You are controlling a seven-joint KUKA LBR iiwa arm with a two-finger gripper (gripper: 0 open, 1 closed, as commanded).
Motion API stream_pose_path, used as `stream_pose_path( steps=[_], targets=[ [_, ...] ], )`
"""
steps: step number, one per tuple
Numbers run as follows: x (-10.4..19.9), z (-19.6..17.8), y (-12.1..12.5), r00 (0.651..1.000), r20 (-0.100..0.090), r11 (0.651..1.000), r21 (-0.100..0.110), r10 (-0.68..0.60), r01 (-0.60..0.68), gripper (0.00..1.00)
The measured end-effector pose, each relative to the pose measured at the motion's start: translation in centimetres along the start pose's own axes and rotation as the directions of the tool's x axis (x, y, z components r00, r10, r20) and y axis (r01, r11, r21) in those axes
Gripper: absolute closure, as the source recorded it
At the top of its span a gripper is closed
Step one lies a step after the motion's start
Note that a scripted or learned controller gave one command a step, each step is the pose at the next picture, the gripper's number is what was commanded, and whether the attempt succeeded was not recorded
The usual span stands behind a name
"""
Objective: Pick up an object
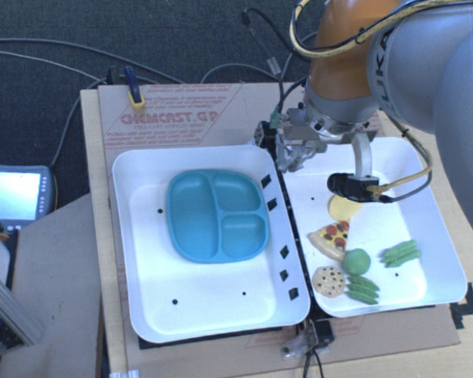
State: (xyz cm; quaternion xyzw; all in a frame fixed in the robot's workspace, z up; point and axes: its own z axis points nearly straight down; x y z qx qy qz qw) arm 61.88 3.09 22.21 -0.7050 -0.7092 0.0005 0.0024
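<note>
Above the divider between two bins, at upper centre of the frame, the grey robot arm with its orange band [356, 49] holds its two-finger gripper [292, 150] over the upper-left corner of the right-hand shallow white bin [434, 220]. From this angle it cannot be told whether the tool is open or closed, and nothing is seen in its grasp.

Possible targets lie lower in that bin, apart from the gripper. They are a pale yellow flat piece [343, 210], a toy pizza slice [330, 240] just below it, a round green toy [357, 261], a bunch of green toy beans [400, 252] to the right, a speckled round toy cookie [328, 281] near the lower-left corner and a dark green toy pod [362, 290] beside it. At centre-left of the frame, a turquoise plastic plate with three compartments [218, 216] lies flat in the left-hand shallow white bin [145, 262].

The pick appears to be at an early stage, since every item rests on a bin floor. Descending onto one item, closing on it and lifting all seem left to do.
</note>
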Motion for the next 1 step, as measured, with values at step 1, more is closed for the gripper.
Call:
stream_pose_path(
  steps=[1],
  targets=[
    [5.53,0.6,-0.77,1.0,0.001,1.0,0.0,0.001,-0.001,1.0]
  ],
)
